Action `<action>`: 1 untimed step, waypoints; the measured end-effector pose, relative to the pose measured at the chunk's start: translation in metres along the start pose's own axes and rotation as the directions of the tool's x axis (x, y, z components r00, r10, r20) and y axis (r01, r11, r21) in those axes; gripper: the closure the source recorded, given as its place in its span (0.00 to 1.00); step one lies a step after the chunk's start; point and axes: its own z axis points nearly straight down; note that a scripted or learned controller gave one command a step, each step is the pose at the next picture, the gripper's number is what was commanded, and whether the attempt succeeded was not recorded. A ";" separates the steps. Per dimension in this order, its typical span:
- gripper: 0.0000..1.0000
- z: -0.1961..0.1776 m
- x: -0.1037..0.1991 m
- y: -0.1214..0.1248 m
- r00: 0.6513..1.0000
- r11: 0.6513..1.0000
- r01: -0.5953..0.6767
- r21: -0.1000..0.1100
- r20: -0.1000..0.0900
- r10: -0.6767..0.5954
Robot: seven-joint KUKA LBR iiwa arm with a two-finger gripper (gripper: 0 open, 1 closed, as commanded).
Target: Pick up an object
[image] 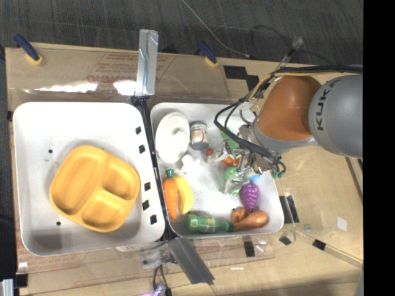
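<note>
Reaching in from the right, the arm (308, 113) hangs low over the right bin (271, 193), its gripper (237, 162) down among toys near the grapes (249, 195); I cannot tell what it touches. Carrot (170, 196), banana (184, 193) and bottle (207, 223) crowd the front-left corner. In the left bin (31, 165) sits 1 yellow tray (94, 187), with bare floor around it.

Glossy plastic — yellow tray (94, 187)
</note>
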 end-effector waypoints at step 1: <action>0.00 0.001 0.008 0.003 1.000 1.000 -0.029 -0.003 -0.004 0.029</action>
